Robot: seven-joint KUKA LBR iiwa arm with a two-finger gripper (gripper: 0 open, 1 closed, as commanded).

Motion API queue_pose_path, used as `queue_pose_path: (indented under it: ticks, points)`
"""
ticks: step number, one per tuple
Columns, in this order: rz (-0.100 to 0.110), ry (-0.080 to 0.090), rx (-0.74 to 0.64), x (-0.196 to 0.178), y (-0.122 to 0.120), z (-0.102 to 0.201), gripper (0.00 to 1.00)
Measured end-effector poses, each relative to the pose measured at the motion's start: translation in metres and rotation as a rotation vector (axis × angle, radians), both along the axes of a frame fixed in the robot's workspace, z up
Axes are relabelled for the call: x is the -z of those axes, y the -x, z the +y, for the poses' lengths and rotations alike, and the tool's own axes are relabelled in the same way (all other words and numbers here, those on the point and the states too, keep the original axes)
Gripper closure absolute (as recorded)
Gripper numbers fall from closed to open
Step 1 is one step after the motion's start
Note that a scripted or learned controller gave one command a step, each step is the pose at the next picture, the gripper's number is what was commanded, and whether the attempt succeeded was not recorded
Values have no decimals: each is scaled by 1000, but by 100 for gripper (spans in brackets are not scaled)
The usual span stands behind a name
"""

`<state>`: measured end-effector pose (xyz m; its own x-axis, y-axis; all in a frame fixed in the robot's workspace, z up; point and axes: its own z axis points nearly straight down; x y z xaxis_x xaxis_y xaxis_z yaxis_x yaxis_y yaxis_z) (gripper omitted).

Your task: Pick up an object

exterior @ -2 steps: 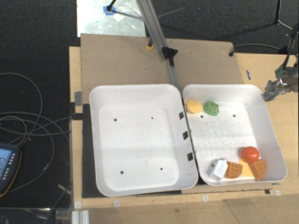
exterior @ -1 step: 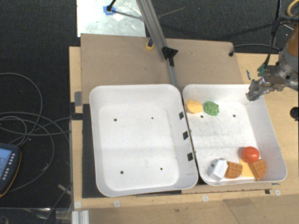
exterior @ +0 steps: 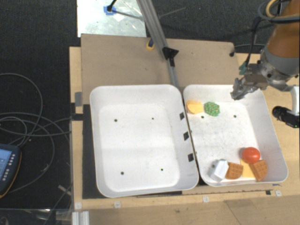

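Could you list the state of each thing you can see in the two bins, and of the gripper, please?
Gripper: above the right bin's far edge, holding nothing visible.
Yellow piece: lying flat.
Green ball: beside it.
Red ball: at rest.
Two brown wedges: lying near it.
White block: tilted.
Left bin: upright.

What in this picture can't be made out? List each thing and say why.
- Hand: small and dark over the right bin's far corner; its grip state is unreadable.
- Arm: cut off by the picture's right and top edges.
- White item: too small to identify, touching a waffle piece.
- Yellow item and green item: blurred, kind unclear.
- Tablet: cut by the left edge.
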<state>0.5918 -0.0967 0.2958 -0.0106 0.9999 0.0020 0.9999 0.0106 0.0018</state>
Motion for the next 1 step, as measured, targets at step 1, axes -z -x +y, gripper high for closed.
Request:
queue_pose_path:
  ticks: [1]
  points:
    - [1,0,0,1,6,53,100]
